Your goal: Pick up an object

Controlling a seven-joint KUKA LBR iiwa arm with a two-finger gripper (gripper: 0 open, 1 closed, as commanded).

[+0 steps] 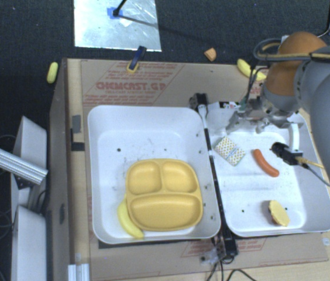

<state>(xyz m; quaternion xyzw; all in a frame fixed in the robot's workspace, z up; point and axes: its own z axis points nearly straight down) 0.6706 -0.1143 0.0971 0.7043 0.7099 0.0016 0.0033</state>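
The right bin [314, 206] holds a small packet with a dotted pattern [230, 150], an orange-red sausage [265, 162] and a yellow slice [278, 212]. My gripper [248, 120] hangs low over the back of this bin, just behind the packet and up-left of the sausage. Nothing is visibly held by it. The left bin [109, 139] holds a yellow divided plate [163, 193] with a yellow banana [127, 220] lying against the plate's front left corner.
The grey arm with its orange band [291, 63] comes in over the right bin's back right corner. On the floor behind the bench lie a yellow piece [52, 72], an orange chunk [210, 54], another yellow piece [244, 67] and a shiny sheet [117, 15].
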